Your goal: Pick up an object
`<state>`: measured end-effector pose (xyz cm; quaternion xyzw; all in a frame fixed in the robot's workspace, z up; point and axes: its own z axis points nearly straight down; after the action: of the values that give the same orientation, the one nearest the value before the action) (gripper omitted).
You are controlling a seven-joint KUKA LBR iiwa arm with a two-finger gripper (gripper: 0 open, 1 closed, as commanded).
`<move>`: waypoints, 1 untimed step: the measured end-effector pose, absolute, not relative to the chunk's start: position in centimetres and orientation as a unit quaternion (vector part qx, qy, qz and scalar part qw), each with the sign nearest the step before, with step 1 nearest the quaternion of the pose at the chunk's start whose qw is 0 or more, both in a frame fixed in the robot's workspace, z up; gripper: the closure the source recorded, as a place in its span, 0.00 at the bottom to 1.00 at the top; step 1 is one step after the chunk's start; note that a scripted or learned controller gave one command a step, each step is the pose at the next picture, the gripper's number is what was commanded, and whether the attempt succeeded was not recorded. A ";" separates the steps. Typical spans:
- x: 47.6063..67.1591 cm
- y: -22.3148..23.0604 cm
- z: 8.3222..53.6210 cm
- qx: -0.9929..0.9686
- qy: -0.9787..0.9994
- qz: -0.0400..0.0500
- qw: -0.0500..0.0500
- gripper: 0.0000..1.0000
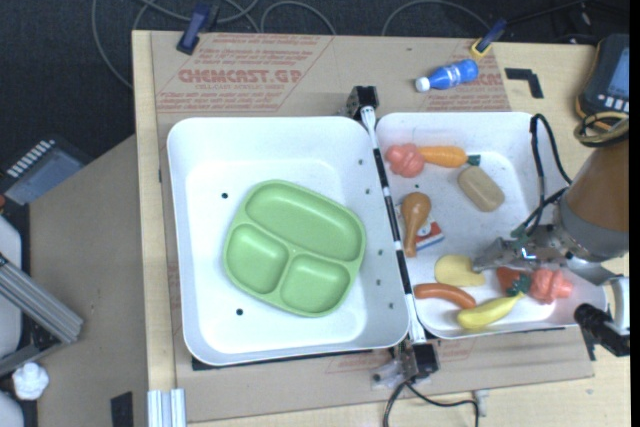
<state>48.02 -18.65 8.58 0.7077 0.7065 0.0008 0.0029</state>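
Right bin [520,130], pincer [510,260] low inside

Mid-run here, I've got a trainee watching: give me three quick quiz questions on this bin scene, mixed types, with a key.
1. True or false: the green divided plate lies in the left bin.
2. Multiple choice: which item lies nearest the right bin's front rim? A) carrot B) banana C) brown potato-like piece
3. Fill in: the blue and white bottle lies outside the bins, on the ____.

Key: 1 true. 2 B. 3 bench, behind the right bin. The gripper hovers low above that bin's front toys.
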 end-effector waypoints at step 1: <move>48.0 -18.6 9.5 0.708 0.706 0.001 0.003 1.00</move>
<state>48.00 -18.61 9.49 0.7078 0.7064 0.0007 0.0030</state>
